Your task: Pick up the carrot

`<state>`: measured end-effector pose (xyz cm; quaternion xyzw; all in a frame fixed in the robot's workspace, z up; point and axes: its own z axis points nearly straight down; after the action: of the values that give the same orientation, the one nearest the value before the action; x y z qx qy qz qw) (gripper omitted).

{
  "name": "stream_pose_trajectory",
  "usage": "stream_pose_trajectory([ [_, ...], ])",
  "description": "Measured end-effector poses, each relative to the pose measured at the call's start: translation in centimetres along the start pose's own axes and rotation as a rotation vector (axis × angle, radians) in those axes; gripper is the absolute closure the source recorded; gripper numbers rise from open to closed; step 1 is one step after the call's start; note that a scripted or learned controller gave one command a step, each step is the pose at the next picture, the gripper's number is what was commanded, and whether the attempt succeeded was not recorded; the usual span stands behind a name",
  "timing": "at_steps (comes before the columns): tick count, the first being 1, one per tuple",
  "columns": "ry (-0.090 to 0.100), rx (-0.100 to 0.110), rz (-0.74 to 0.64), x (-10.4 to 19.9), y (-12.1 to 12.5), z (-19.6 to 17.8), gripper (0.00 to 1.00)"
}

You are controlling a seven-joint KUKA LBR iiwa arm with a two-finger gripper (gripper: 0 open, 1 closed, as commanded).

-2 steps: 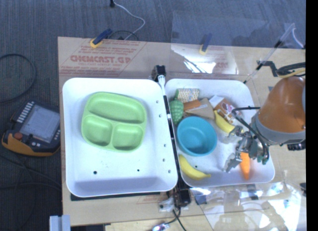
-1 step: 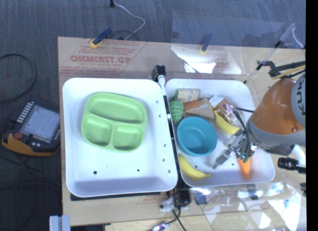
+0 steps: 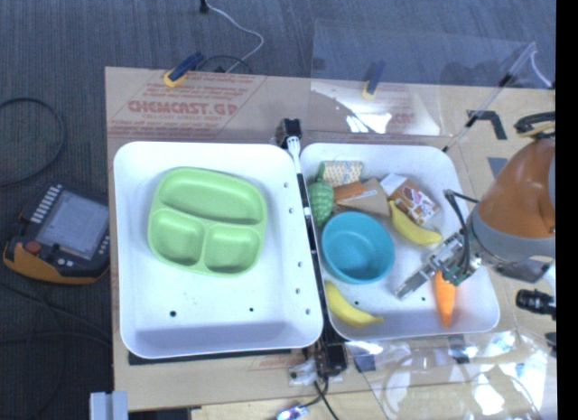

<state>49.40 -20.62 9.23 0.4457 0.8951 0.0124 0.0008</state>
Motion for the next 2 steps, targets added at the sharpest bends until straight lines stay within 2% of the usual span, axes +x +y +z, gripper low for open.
stream_pose_trajectory([
  [1, -0.021, 0.001, 0.003, -0.5, 0.0, -1.1, 1.0],
  [2, -0.013, 0.022, 0.304, 5.6, 3.8, -6.5, 1.0],
])
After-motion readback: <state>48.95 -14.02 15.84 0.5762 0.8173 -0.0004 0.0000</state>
